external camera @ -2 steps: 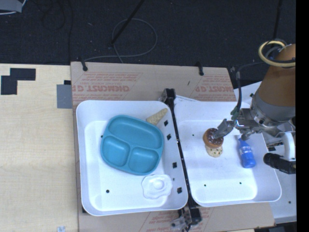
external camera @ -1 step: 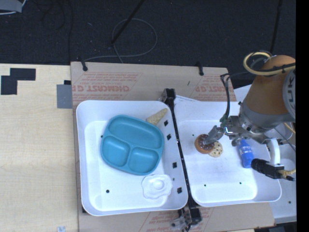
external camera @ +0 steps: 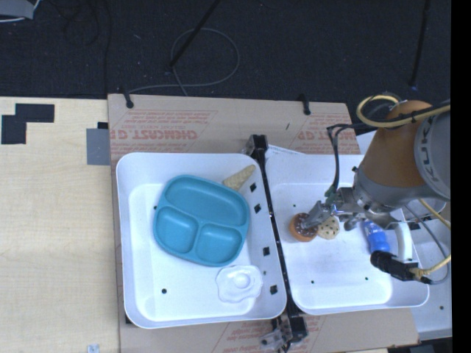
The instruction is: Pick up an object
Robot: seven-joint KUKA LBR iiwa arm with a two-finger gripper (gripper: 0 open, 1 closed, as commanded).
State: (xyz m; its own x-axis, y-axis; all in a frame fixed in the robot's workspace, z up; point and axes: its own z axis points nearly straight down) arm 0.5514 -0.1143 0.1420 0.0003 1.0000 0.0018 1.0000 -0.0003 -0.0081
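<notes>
Leftmost, well away from the pincer, the left white bin (external camera: 140, 197) holds three things. A blue divided plate (external camera: 200, 220) with three compartments lies tilted across its middle. A tan wedge-shaped piece (external camera: 239, 177) pokes out from behind the plate's upper right edge, near the bin's far corner. A small white lumpy object (external camera: 238, 283) rests near the bin's front edge, below the plate and apart from it.

Between the two bins runs a black divider strip (external camera: 269, 226), on the pincer's left.

Next comes the right white bin (external camera: 346, 289), where the pincer works. An orange-brown round object (external camera: 301, 227) sits in the upper left part of this bin, just left of the pincer and touching or nearly touching it. A pale cookie-like disc with dark spots (external camera: 328, 229) lies right beside it, directly under the pincer's tip.

The gripper (external camera: 324, 215) hangs low over these two items, reaching in from the right. Whether its tips are apart or together cannot be told, since the metal parts blur into the objects beneath.

Behind the pincer, to its right, rises the grey arm (external camera: 434, 157) with its orange band (external camera: 394, 153). A blue cylindrical part (external camera: 375, 237) and a black cable (external camera: 394, 265) trail just right of the pincer, over the bin's right side.
</notes>
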